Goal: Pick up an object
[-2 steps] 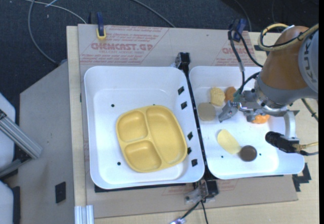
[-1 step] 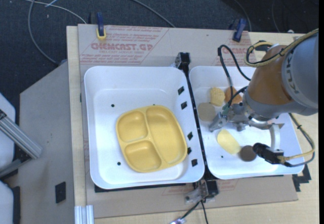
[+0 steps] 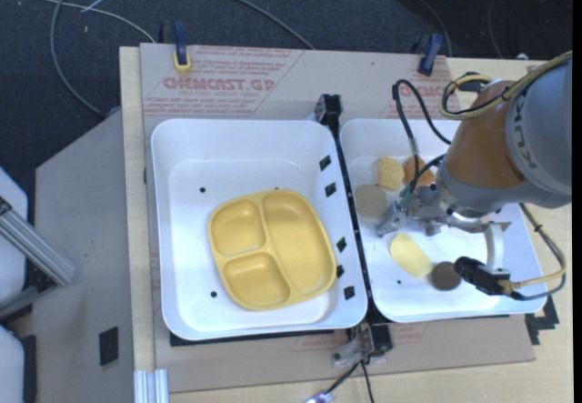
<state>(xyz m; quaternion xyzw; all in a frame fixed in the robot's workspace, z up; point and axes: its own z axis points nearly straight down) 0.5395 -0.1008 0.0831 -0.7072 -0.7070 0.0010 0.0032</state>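
My gripper (image 3: 401, 216) is low over the middle of the right bin (image 3: 523, 242), with the arm coming in from the right. Just left of it lies a flat tan disc (image 3: 369, 201). A pale yellow oval piece (image 3: 409, 256) lies just below the gripper, and a small brown round piece (image 3: 444, 277) sits to that piece's right. Behind the gripper are a yellow lumpy piece (image 3: 391, 172) and an orange thing (image 3: 419, 170), partly hidden by the wrist. I see nothing held.
The left bin (image 3: 177, 210) holds a yellow divided plate (image 3: 270, 248). A black divider with clips (image 3: 341, 201) runs between the two bins. Blue clamps (image 3: 182, 51) hold the board at the back edge.
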